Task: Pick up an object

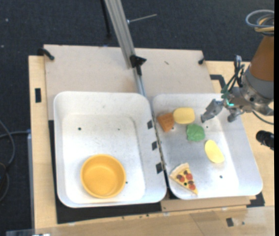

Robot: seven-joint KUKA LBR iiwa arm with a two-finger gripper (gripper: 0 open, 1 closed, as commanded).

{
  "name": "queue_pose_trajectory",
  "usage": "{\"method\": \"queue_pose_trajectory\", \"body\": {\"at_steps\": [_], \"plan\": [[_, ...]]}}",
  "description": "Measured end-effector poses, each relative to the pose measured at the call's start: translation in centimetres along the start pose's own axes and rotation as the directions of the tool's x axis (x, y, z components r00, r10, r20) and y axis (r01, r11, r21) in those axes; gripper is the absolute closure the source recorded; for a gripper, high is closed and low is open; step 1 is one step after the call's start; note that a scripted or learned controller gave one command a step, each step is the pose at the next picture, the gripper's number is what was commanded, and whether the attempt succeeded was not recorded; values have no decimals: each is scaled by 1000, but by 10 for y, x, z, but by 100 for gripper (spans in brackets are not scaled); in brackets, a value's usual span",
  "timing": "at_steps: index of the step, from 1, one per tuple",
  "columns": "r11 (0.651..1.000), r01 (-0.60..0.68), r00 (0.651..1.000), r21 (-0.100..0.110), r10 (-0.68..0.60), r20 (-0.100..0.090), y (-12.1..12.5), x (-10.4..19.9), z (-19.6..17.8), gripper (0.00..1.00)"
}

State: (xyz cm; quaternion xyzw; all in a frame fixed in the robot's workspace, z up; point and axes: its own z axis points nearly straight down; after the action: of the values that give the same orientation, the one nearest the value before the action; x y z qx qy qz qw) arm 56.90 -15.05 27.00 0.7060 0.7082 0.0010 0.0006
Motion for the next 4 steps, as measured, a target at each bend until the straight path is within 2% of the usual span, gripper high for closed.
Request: {"method": "queue_pose_trajectory", "body": {"at_steps": [1, 3, 4], "plan": [[1000, -4, 1000, 6, 4, 2, 4, -10, 54, 0], [1000, -4, 1000, 6, 4, 2, 9, -5, 163, 0], [1000, -9, 1000, -1, 9, 1, 10, -6, 149, 100]]}}
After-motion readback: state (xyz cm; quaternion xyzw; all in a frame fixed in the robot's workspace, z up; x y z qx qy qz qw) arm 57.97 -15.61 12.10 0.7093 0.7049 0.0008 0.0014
